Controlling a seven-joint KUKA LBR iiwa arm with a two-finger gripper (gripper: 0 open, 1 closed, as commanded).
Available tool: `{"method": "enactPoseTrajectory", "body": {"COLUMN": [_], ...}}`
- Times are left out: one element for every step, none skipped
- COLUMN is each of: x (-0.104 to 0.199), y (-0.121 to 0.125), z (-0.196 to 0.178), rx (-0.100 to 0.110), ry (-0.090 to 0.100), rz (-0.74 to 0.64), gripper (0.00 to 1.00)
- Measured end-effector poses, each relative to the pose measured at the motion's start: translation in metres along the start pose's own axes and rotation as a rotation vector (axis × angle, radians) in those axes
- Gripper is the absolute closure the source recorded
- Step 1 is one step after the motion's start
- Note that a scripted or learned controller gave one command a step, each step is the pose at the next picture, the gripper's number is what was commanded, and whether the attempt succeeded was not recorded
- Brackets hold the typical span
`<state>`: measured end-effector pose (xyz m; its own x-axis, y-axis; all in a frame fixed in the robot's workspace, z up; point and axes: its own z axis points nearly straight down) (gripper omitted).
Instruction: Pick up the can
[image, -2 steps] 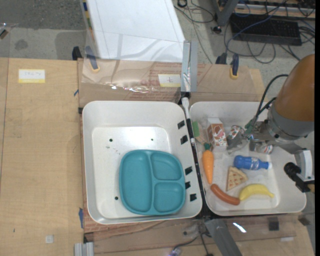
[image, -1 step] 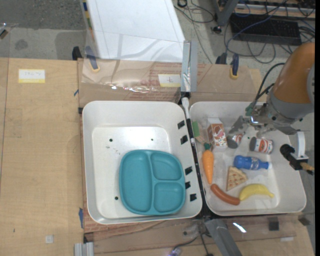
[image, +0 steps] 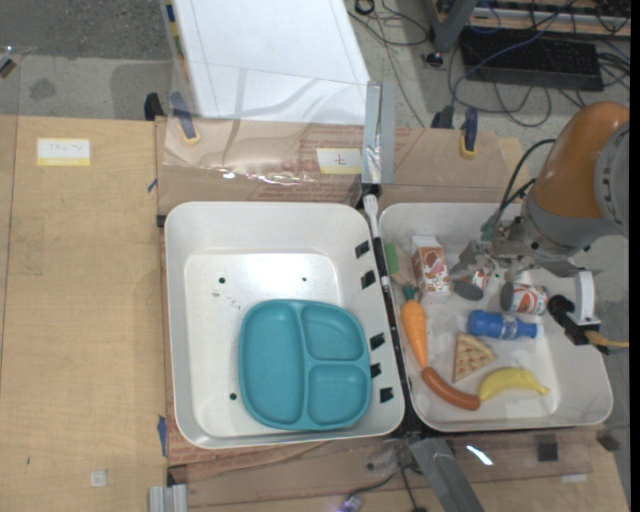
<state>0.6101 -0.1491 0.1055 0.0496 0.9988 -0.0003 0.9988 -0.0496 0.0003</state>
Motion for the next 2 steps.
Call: {"method": "enactPoseTrajectory", "body": {"x": [-0.002, 0.037], "y": [0.0, 0.048], "z": [-0.01, -0.097], "rx": [-0.002, -0.003], "ry": [0.0, -0.001], "rz": [0.005, 0.039], "gripper": [1.0, 1.0]}}
